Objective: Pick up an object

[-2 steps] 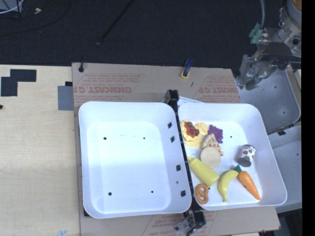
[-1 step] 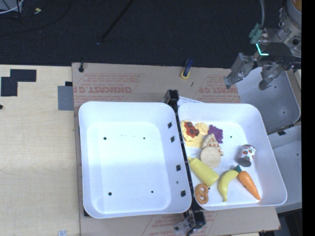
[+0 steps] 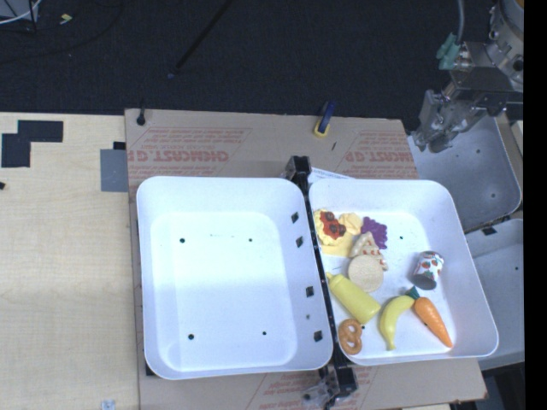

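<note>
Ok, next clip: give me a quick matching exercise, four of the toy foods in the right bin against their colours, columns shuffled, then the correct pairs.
Things:
1. carrot
2. banana
3. grapes
4. pretzel

Colours:
A. purple
B. brown
C. orange
D. yellow

Pairs: 1-C, 2-D, 3-A, 4-B. All four lie in the right bin; the gripper hangs outside it, beyond its far right corner.
</note>
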Available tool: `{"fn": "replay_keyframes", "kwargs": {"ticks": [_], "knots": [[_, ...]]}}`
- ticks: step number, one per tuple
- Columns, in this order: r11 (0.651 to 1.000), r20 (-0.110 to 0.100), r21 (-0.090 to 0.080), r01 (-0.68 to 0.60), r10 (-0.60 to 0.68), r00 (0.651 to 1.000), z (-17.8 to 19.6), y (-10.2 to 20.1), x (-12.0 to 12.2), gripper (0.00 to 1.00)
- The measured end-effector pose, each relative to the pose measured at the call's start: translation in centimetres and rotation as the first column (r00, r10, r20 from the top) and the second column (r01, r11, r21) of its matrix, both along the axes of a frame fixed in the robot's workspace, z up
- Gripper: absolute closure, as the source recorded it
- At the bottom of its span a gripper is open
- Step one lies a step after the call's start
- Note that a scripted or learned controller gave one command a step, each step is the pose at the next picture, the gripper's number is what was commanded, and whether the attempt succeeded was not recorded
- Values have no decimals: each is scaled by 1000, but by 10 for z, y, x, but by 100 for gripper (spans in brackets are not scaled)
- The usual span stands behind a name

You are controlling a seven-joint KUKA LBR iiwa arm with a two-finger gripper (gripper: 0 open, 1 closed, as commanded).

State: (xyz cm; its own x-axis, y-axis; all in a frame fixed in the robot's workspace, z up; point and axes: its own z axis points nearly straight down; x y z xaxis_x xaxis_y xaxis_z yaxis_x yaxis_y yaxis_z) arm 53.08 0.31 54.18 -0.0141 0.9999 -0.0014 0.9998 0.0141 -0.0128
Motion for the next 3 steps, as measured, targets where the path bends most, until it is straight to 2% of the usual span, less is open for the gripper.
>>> {"fn": "replay_keyframes", "kwargs": {"ticks": [1,2,3], "knots": [[1000,-1,0,-1,1,1000,0,0,0,0],[1000,-3,0,-5,5,1000,9,0,0,100],[1000,-5,0,-6,6,1000,9,0,0,0]]}}
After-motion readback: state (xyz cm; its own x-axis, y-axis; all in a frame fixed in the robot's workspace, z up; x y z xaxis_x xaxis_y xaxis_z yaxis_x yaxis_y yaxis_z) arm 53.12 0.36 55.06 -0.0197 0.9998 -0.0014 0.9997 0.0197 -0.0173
